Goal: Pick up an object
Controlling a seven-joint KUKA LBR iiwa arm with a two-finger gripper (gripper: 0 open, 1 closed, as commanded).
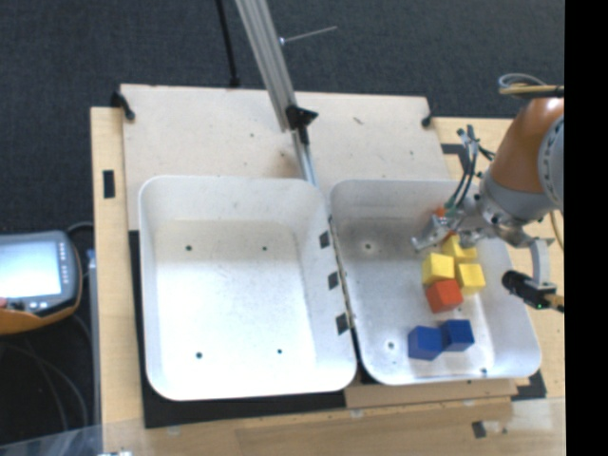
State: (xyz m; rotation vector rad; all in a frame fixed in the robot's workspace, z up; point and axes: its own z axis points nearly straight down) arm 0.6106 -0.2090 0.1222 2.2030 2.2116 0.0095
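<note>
Robotics lab: bench point(109, 255), white bins point(161, 283), aluminium mast point(266, 46).

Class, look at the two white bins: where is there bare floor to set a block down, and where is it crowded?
The left shallow white bin has bare floor from wall to wall. In the right white bin, the strip beside the shared wall is free. Crowded: its right half, where yellow cubes, an orange cube and blue cubes cluster under the gripper.

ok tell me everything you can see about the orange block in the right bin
The orange block is a small cube, matte and solid-looking, possibly foam or wood. It sits flat on the floor of the right bin, with a yellow block against its far side and another yellow block at its right. Two blue blocks lie nearer the camera, apart from it. The gripper is above the yellow ones, not on it.
</note>
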